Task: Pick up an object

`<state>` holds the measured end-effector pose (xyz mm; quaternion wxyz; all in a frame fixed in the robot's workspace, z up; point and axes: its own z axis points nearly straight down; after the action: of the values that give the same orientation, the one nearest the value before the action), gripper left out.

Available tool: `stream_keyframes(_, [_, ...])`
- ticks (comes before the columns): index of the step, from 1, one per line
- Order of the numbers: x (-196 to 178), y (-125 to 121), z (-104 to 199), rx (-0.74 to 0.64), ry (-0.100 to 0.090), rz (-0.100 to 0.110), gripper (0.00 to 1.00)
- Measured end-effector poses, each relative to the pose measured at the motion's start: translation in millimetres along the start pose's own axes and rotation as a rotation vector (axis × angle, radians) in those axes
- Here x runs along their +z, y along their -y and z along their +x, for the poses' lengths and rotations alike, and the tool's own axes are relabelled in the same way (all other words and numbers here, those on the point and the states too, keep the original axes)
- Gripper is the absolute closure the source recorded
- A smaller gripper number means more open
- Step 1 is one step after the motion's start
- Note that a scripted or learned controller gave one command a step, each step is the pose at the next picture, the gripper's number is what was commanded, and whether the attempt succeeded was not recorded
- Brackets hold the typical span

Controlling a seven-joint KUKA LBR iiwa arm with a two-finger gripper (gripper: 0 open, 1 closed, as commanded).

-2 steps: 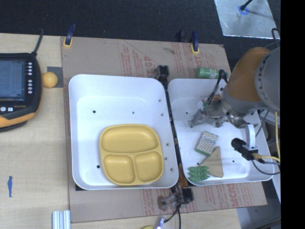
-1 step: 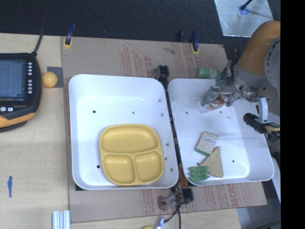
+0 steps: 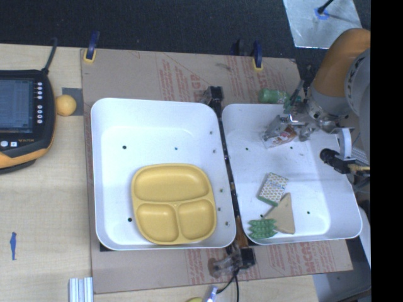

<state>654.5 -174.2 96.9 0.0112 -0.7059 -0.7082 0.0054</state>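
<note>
Nearest the camera, a green toy is lying at the front edge of the right bin, touching a tan wedge. Just behind them a small patterned packet is resting flat. Left bin is holding a yellow divided tray in its front half. Both bins are sitting side by side on a cardboard sheet on the desk. Claw is hovering over the back of the right bin, at a small cluttered object too blurred to identify; whether the claw is open or closed cannot be told. Grey arm with its orange band is reaching in from the right. A black handheld controller is lying at far left beside a yellow ball. A small green item is sitting just behind the right bin.
</note>
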Motion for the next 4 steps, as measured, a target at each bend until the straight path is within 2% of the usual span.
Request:
stream_keyframes(1, [0,0,1,0.002,0.003,-0.001,0.00])
stream_keyframes(2, [-9,2,1,-0.001,0.002,0.007,1.00])
stream_keyframes(3, [0,0,1,0.001,0.004,0.000,1.00])
stream_keyframes(4, [-67,-1,60,0.000,0.007,-0.023,1.00])
